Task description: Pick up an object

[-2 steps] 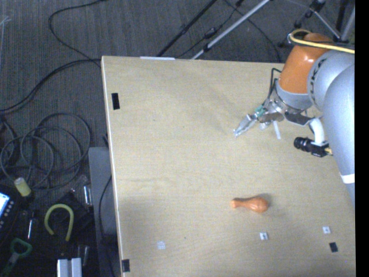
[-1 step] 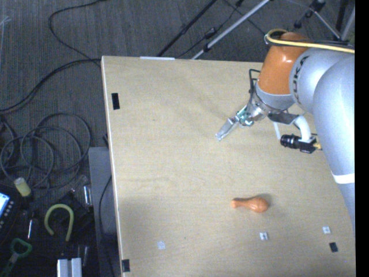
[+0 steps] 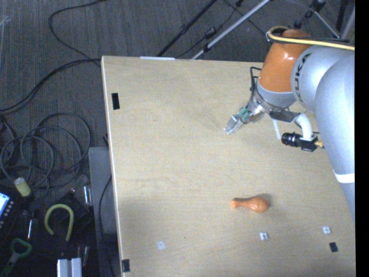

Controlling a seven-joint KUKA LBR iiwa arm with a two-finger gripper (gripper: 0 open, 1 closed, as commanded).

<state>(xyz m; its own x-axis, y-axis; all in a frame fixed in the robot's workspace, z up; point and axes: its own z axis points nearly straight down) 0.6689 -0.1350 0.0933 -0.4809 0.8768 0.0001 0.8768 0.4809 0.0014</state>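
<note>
A small orange object (image 3: 252, 203), shaped like a gourd with a thin neck pointing left, lies on the tan bench top (image 3: 173, 166) toward the lower right. My gripper (image 3: 233, 125) hangs over the bench's middle right, well above the orange object in the view and slightly to its left. Nothing is seen in it. The grey arm with its orange band (image 3: 282, 62) reaches in from the right.
Small white tags (image 3: 263, 235) and black marks (image 3: 116, 101) dot the bench surface. The bench's left edge drops to a floor with coiled cables (image 3: 46, 149) and tools. Tripod legs (image 3: 242, 16) cross the floor behind the bench.
</note>
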